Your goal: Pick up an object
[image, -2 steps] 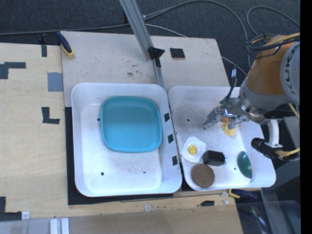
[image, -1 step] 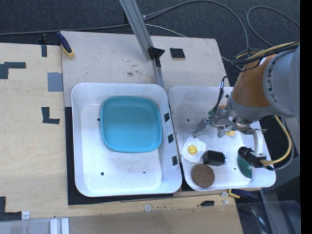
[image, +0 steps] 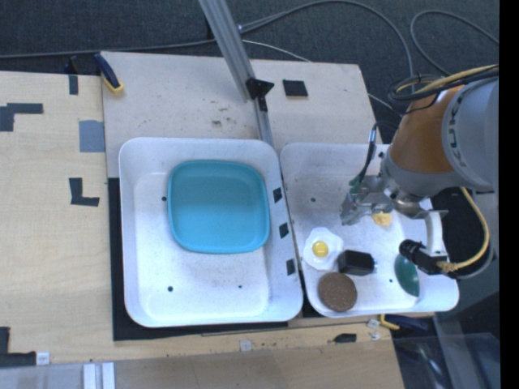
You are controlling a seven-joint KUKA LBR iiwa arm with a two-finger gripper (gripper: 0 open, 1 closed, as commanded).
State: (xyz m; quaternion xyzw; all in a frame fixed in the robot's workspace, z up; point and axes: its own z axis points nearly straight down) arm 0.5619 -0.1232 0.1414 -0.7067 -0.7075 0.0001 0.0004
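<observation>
Likely target: toy fried egg (image: pixel 320 248) in right bin (image: pixel 312 164), near front wall, beside black block (image: pixel 355 262) and brown cookie (image: pixel 337 292). Looks light, stiff, flat, slippery — pinch across rim. Gripper (image: pixel 354 209) hovers just behind it, wrist angled down; jaw state cannot tell.

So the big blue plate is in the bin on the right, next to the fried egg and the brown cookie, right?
Not quite. The camera view shows the blue plate alone in the left bin. The fried egg and the brown cookie sit in the right bin, where the arm's gripper is.
</observation>
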